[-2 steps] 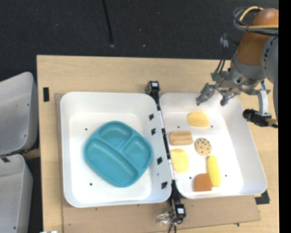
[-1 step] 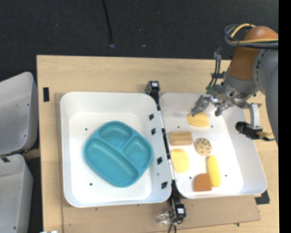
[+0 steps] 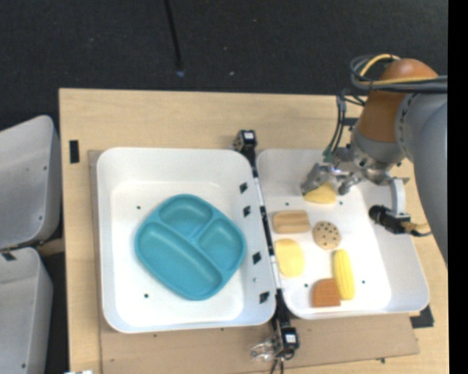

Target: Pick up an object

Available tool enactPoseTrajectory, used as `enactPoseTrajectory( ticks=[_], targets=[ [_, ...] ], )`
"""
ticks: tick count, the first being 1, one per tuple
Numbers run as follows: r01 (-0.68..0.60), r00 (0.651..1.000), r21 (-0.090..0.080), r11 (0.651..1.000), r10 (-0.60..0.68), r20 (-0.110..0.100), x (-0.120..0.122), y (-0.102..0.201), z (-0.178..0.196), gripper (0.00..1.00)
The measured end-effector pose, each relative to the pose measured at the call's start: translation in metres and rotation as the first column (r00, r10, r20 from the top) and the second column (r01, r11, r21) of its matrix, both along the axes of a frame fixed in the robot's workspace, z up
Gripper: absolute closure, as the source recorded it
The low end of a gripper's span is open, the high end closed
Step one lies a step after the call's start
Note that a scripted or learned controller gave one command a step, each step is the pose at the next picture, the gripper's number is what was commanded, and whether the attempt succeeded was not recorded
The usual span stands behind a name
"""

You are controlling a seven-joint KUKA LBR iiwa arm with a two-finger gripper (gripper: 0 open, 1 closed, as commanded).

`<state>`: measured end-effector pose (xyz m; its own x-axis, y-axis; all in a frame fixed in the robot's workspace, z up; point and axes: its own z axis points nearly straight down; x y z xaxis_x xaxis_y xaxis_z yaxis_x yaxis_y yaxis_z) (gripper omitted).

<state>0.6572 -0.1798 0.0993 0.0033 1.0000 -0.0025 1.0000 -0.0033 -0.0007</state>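
Yellow food piece [image 3: 322,195] (right bin [image 3: 398,287]) sits between the gripper's [image 3: 325,179] fingers, gripped.

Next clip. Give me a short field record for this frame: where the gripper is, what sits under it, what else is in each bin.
gripper position: gripper low over the right bin, near its far side
item at gripper: pale yellow piece, touching or just below it; grasp not confirmed
right bin, other items: tan block, round cookie, yellow lump, corn cob, orange piece
left bin: blue divided tray
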Motion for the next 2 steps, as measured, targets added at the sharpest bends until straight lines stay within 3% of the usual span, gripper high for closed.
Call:
enactPoseTrajectory(
  ticks=[1, 2],
  targets=[
    [0.0, 1.0, -0.003, 1.0, 0.0, 0.009, 0.002, -0.002, 0.016, 1.0],
    [0.001, 1.0, 0.001, 1.0, -0.001, 0.007, -0.004, 0.003, 0.068, 1.0]
  ],
)
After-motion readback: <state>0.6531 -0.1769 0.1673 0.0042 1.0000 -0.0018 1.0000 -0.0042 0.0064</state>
